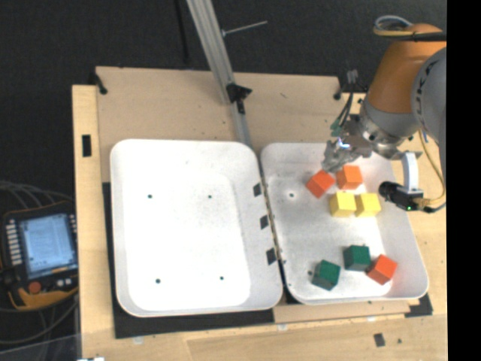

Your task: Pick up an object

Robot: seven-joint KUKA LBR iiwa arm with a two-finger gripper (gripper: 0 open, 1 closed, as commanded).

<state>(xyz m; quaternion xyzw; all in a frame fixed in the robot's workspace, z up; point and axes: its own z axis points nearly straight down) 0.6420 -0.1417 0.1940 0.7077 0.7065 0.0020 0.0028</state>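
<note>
Gripper (336, 155) small and blurred at the far edge of the right bin (301, 235); cannot tell how it is set, nor whether anything is in it. Upper arm cut off by the right side of the view; only the orange band (398, 66) and grey wrist show.

Arm reaches in from the right, wrist angled down and leftward, gripper tip low over the bin's back part, just above and beside two orange blocks.

Blocks, all in the right bin:
- orange block (321, 183), tilted, directly below the gripper tip, near it; contact not clear
- second orange block (349, 176) just right of the first, close under the wrist
- two yellow blocks (343, 204) (368, 204) side by side, touching, just in front of the orange pair
- two green blocks (326, 274) (357, 257) toward the near edge
- third orange block (382, 268) beside the right-hand green one, near the bin's front right corner

Left bin (188, 224) holds no blocks
</note>
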